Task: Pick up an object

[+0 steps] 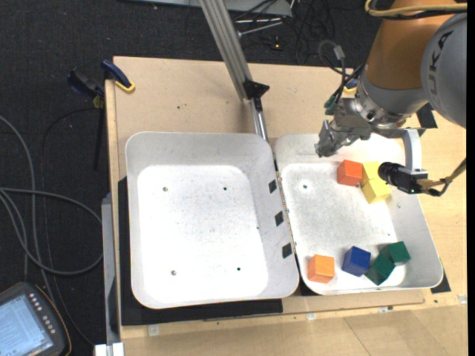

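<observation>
Gripper (329, 146) position is what matters: it hangs over the far edge of the right bin (326, 284), near that bin's upper left corner, and nothing is seen between its tips. Whether it is spread or closed cannot be told from this slant, since the dark tips blur together against the bin wall.

Nearest candidate is the orange-red block (349, 173), lying just beside the gripper, toward the camera and a little to the view's right. A yellow block (375, 184) sits touching or almost touching it on the far-right side, partly behind a black fitting on the arm's cable. So the shortest move would be a small shift right and toward the near edge, then straight down.

Other blocks lie well apart from the gripper, along the near edge of the same bin: an orange block (321, 267), a blue block (357, 260) and two green blocks (388, 262) crowded together in the near-right corner. The left bin (141, 169) holds no blocks.

As a judgement, the orange-red block is squarish with no clear long axis, so approach angle matters less than clearing its yellow neighbour
</observation>
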Motion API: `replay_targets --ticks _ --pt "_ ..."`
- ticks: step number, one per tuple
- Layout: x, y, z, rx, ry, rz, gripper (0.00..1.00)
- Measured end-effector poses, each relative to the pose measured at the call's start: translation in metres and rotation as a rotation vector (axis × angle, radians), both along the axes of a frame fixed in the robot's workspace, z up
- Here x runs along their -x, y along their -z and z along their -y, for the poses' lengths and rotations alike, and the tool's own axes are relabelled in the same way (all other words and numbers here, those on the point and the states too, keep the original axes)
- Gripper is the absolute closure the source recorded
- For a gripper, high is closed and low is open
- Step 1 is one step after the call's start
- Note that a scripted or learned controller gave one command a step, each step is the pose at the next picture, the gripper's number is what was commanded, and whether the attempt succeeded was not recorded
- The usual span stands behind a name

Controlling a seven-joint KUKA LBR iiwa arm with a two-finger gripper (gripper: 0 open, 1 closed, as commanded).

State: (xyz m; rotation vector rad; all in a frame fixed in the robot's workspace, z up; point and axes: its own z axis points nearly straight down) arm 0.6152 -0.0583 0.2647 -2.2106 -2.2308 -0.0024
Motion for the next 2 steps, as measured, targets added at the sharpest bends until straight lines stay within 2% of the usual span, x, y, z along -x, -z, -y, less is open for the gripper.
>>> replay_targets --ticks 2 --pt "0.013 -0.003 -0.105 0.000 0.001 -0.001 1.00"
